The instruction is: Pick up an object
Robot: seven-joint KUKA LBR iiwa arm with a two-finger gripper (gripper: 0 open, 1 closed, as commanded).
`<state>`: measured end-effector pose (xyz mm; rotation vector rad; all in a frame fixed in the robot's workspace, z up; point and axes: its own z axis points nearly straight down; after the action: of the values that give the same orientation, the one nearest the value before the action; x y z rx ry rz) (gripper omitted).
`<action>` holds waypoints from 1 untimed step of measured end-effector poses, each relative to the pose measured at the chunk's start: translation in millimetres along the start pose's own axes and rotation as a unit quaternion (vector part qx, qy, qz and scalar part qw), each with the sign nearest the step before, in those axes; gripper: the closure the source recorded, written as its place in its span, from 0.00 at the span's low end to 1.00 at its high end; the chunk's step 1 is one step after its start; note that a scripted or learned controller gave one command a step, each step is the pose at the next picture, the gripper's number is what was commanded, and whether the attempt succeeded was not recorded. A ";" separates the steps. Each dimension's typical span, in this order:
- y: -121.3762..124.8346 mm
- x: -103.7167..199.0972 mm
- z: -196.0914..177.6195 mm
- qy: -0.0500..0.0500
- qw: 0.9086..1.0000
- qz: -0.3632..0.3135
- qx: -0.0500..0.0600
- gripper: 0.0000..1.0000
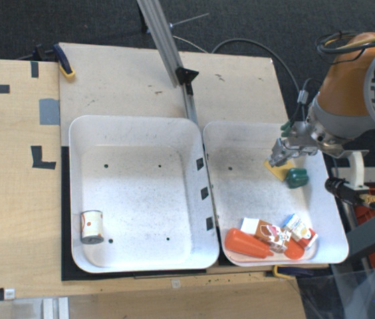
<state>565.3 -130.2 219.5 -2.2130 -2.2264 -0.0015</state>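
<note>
You're looking at a pick that, by my reading, is not yet done. The gripper (282,153) sits low over the upper right part of the right bin (241,145), right at a yellow piece (280,171) with a dark green object (297,177) just beside it. Nothing shows lifted between its parts, and the yellow piece looks to be resting on the bin floor — so treat the grasp as unproven. Whether the gripper is wide or narrow you cannot tell from this slant; the wrist hides it.

What is left, as I judge it: closing on something and raising it clear of the bin.

Count with me. Two white bins sit side by side on the counter (121,85). The left bin (134,128) has one item — a small can (92,226) with a white and reddish label, near its lower left corner. The right bin has the yellow piece and the green object under the arm, well apart from a cluster along the lower edge: one orange carrot-like toy (246,244), one brown packet (269,232), and one small red, white and blue carton (300,230). The cluster is tight and the pieces touch, so there may be another small thing in it that you cannot make out.
</note>
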 end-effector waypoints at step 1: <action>-13.3 62.3 2.7 0.000 1.000 0.000 0.001 1.00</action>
<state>551.7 -67.9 217.0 -2.2111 -2.2264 0.0005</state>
